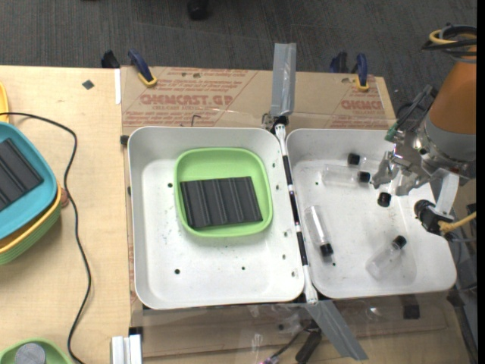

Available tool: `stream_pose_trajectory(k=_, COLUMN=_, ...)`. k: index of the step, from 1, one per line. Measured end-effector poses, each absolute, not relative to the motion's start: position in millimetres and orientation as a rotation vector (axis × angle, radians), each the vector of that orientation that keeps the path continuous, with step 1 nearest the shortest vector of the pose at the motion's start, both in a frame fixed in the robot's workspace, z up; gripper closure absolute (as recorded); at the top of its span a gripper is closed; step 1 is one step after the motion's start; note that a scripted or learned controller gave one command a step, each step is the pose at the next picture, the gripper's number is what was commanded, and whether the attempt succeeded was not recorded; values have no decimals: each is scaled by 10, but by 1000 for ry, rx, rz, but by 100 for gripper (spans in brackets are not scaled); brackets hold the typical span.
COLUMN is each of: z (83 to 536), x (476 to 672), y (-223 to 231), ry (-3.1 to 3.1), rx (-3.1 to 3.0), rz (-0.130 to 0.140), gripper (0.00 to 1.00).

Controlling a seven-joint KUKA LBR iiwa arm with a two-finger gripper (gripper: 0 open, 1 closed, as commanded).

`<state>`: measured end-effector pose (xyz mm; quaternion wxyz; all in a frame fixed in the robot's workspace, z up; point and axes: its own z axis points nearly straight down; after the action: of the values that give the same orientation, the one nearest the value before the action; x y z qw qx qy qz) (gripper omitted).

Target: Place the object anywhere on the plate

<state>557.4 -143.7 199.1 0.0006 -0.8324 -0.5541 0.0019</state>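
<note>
Single fixed overhead camera — slanted downward view of the bench.

Positioned above the near edge, facing down and away: the two white bins sit centre frame, left bin (151,226) and right bin (424,275) side by side, with dark carpeted floor (250,21) along the top edge and the bench front at the bottom. Medium distance — both bins fit whole, plus wooden tabletop (61,279) to the left. The arm (455,105) enters from the right edge of frame.

Two white bins (151,279) are counted on the worktop (61,112), one green plate (223,192) in the left bin, four clear tubes (318,231) in the right bin.
</note>
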Motion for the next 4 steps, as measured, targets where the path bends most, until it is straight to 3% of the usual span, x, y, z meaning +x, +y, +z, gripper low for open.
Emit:
stream_pose_trajectory(k=1, z=1991, x=5575, y=-1437, ry=-1740, rx=-2614, rz=6, gripper=0)
stream_pose_trajectory(k=2, z=2452, x=5486, y=-1729, ry=-1306, rx=-2857, rz=7, gripper=0)
stream_pose_trajectory(k=3, z=3122, x=5142, y=-1925, ry=-1036, rx=-2965, rz=7, gripper=0)
stream_pose_trajectory(k=4, z=3342, x=5085, y=-2134, ry=-615, rx=-3080, rz=10, gripper=0)
